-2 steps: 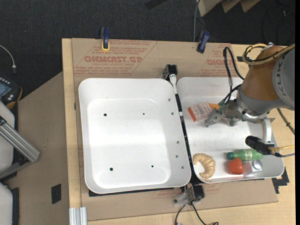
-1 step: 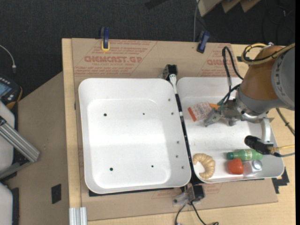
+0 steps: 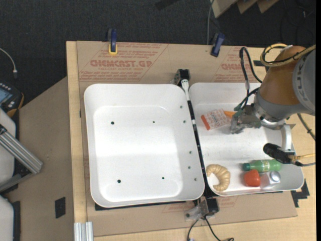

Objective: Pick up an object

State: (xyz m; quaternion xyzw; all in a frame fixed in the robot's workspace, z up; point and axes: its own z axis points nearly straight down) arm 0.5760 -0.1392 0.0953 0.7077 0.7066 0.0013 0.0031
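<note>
My gripper [image 3: 238, 123] hangs low over the upper middle of the right bin [image 3: 225, 149], under the grey arm with its orange band. Just left of it lies a white and orange packet [image 3: 214, 119], with an orange tip poking toward the fingers. Whether anything sits between the fingers is hidden by the wrist. A tan croissant-shaped piece [image 3: 219, 176] rests at the bin's lower left. A green bottle [image 3: 263, 165], a red tomato-like object [image 3: 252, 178] and a small clear item [image 3: 273, 178] lie at the lower right.
The left bin [image 3: 140, 144] lies beside the right one, split by a black divider [image 3: 193, 129]. Cables run from the arm over the right bin's edge. Blue clamps [image 3: 112, 40] hold the cardboard base at the back.
</note>
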